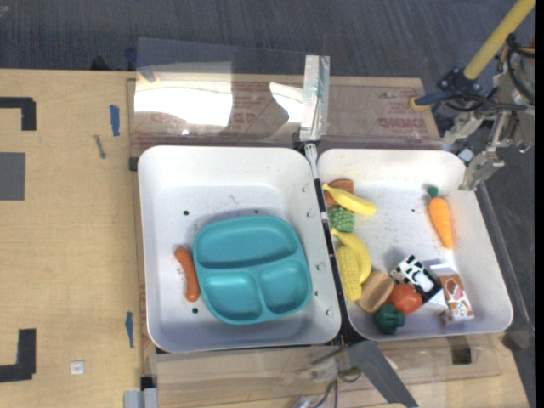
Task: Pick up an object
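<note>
A wooden bench point(59, 253) carries two shallow white bins side by side. In the left bin point(161, 185), an orange-red toy sausage point(188, 274) lies just beside the left edge of a teal divided plate point(252, 267). Across the divider, the right bin point(484, 313) holds the toys on offer for picking: a yellow banana point(350, 201) and a green piece point(342, 220) near the divider, a corn cob point(353, 264) below them, then a brown bread piece point(375, 291), a red tomato point(405, 299), a dark green vegetable point(388, 319), a black-and-white block point(413, 272) and a small carton point(455, 297). A carrot point(439, 217) lies apart near the far right wall. The gripper point(478, 170) hangs over the bin's upper right corner, above and right of the carrot, holding nothing that can be seen; whether its jaws stand open or closed cannot be told.
</note>
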Controlling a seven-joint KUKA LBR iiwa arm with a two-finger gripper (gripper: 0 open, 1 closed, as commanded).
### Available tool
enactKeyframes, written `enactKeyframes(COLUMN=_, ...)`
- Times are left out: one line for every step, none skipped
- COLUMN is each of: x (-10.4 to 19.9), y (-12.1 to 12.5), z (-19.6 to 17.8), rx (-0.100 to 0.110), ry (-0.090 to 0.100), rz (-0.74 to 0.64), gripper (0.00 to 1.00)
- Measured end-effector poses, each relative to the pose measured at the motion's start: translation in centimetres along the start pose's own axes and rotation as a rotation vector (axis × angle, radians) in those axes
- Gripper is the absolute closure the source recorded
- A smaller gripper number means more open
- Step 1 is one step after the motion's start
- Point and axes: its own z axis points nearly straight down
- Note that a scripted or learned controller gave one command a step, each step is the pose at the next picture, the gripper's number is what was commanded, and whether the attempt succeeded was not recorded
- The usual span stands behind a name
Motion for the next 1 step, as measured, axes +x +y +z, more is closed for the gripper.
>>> enactKeyframes(x=-1.00, y=0.38, z=17.02, rx=-0.005, ry=0.018, rz=0.018, gripper=0.00)
